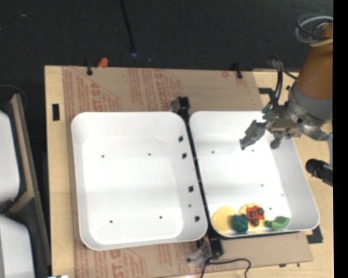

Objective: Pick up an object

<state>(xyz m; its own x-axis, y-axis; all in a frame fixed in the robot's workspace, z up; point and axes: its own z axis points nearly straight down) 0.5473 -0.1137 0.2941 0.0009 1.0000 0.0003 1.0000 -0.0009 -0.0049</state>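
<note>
Small objects lie huddled at the near edge of the right bin (290, 178): a pale yellow piece (223, 218), a teal one (239, 224), a red one (254, 213) and a green one (278, 222). My gripper (262, 140) hangs over the far part of that bin, well behind the objects. Its two dark fingers (249, 136) are spread apart, so it is open, and nothing is between them. The grey arm with its orange band (316, 74) comes in from the right.
The left bin (81, 172) sits beside the right one, with a black divider strip (190, 155) between them. Both rest on a cardboard sheet (133, 88) on the bench. A black cable (125, 16) runs across the dark floor behind.
</note>
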